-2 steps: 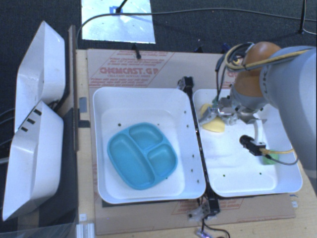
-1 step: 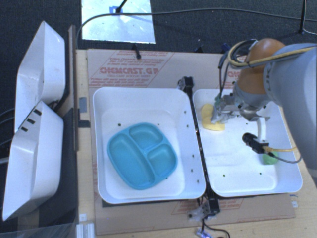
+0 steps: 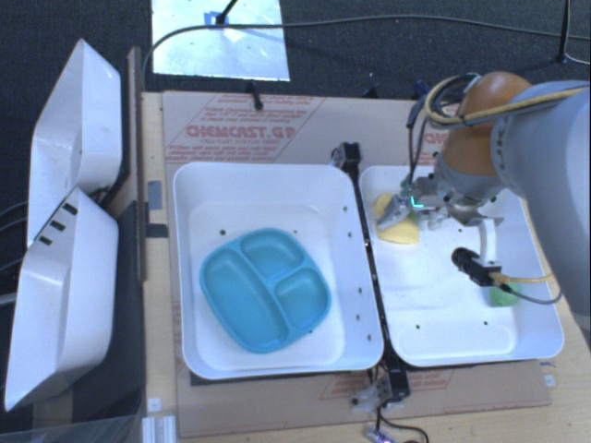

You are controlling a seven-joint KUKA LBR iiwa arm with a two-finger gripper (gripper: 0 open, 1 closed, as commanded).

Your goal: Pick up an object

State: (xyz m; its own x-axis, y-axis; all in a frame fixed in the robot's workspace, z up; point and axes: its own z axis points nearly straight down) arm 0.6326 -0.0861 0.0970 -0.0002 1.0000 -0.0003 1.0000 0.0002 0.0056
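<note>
A pale yellow object (image 3: 399, 233) lies in the right bin (image 3: 462, 340) near its far left corner. My gripper (image 3: 399, 211) hangs directly over that yellow object, low and close to it, with the grey arm and its orange band (image 3: 494, 109) reaching in from the right. Whether the gripper touches the object cannot be made out. A small green object (image 3: 502, 294) sits near the right wall of the same bin, partly under a black cable fitting (image 3: 471, 265).
The left bin (image 3: 199, 340) holds a blue divided plate (image 3: 265, 287). A yellow cable (image 3: 528, 279) loops from the arm across the right bin's right side. Two spare white bins (image 3: 69, 220) lean at the far left, off the bench.
</note>
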